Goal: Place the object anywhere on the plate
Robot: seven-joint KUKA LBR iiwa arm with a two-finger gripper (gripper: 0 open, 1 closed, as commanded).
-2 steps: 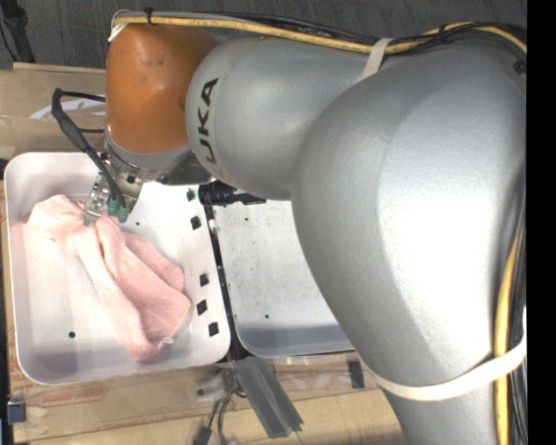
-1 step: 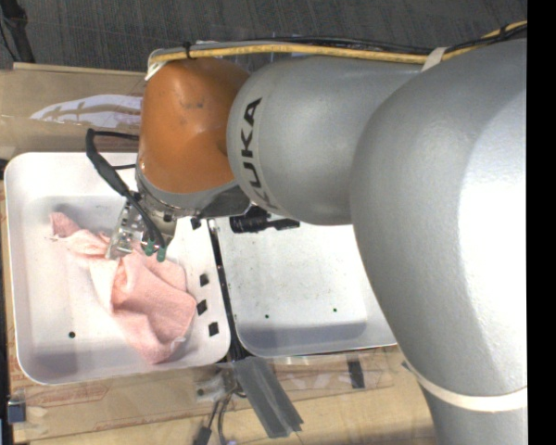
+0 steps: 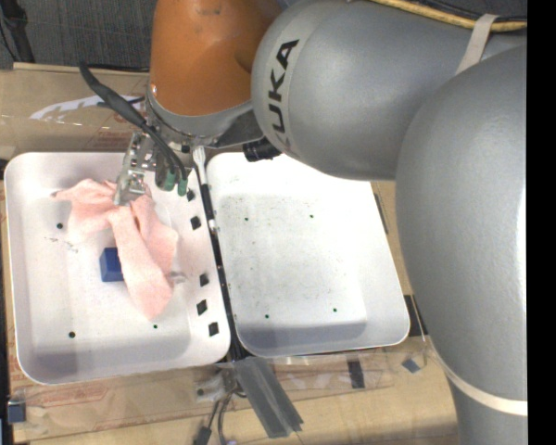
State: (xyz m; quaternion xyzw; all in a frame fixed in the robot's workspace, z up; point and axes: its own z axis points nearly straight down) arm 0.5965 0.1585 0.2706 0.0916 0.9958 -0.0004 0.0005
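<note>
Across the upper right of the frame the grey arm (image 3: 389, 91) is sweeping in, its orange band (image 3: 204, 40) hanging over the upper middle. Below it, two white bins are sitting side by side on the bench: the right bin (image 3: 306, 267) is filling the centre, the left bin (image 3: 37, 341) is taking the left half. In the left bin a pink cloth (image 3: 134, 239) is lying crumpled, trailing from the upper middle of that bin down toward its centre. The gripper (image 3: 134, 184) is hanging at the cloth's top end, and its fingers are pinching together on a fold of the fabric. Just beside the cloth's left edge a small blue block (image 3: 110, 265) is resting on the bin floor, touching or partly tucked under the cloth.
</note>
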